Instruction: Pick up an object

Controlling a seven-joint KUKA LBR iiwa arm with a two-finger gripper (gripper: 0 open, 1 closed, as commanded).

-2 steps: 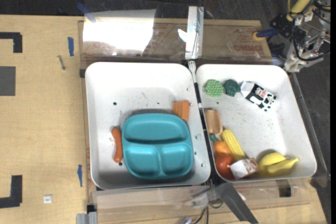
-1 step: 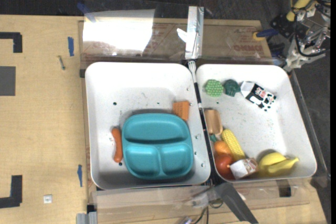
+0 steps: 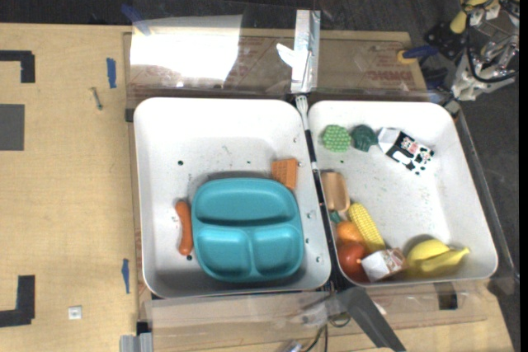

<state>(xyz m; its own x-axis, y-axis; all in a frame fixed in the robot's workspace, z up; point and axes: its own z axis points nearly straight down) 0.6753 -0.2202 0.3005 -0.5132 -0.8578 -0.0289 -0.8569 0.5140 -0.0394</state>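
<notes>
**Both bins loaded, nothing lifted yet**

Camera view: two shallow white bins sit side by side on the bench. The left bin (image 3: 157, 128) holds a teal divided tray (image 3: 246, 228) with an orange carrot-like piece (image 3: 185, 227) lying just beside its left edge and a small orange block (image 3: 285, 171) touching its upper right corner. The right bin (image 3: 450, 202) carries the clutter: a light green round piece (image 3: 335, 138) and a darker green one (image 3: 364, 138) side by side near the far wall, a black-and-white carton (image 3: 407, 151) just to their right, and along the inner wall a tan block (image 3: 334, 190), a corn cob (image 3: 365, 225) and a red tomato-like piece (image 3: 351, 258). A small white-and-red box (image 3: 383, 264) touches a yellow banana (image 3: 436, 255) at the near edge.

At the top right corner, well apart from both bins, some of the arm's hardware and cabling (image 3: 485, 53) shows (too tangled to make out the claw, so I cannot tell whether it is open or closed).

My judgement is that the task stands at its very start: every object rests in a bin. The next move calls for choosing a target and descending over it. The carton looks the easiest candidate, standing clear of its neighbours; the pieces along the inner wall are crowded and could foul a finger.
</notes>
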